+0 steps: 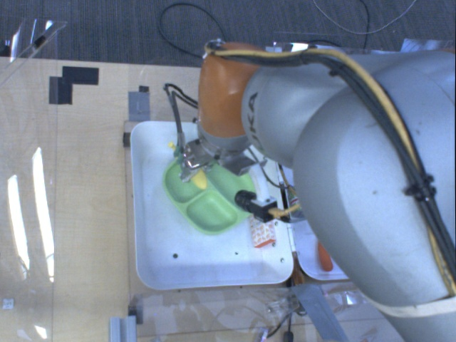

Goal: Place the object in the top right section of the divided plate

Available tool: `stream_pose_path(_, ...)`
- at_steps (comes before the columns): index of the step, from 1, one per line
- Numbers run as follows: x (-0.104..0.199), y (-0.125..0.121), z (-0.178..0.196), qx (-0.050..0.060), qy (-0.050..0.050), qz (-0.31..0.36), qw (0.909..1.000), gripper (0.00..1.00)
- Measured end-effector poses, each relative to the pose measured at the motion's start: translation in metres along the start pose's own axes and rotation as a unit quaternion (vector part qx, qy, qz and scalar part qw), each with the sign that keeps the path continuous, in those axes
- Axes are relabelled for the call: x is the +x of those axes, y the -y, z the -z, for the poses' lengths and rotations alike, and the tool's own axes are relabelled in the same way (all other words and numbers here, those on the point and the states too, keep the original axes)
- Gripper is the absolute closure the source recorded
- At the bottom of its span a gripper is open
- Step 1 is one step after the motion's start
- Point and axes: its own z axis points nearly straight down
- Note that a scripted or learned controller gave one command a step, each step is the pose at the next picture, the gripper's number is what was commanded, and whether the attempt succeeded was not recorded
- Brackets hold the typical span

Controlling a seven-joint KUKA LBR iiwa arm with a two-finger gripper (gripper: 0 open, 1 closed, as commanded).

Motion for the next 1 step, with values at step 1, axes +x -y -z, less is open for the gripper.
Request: stream_pose_path(1,0.0000,0.0000,0.0000,0.000,0.000,0.000,1.0000,0.00)
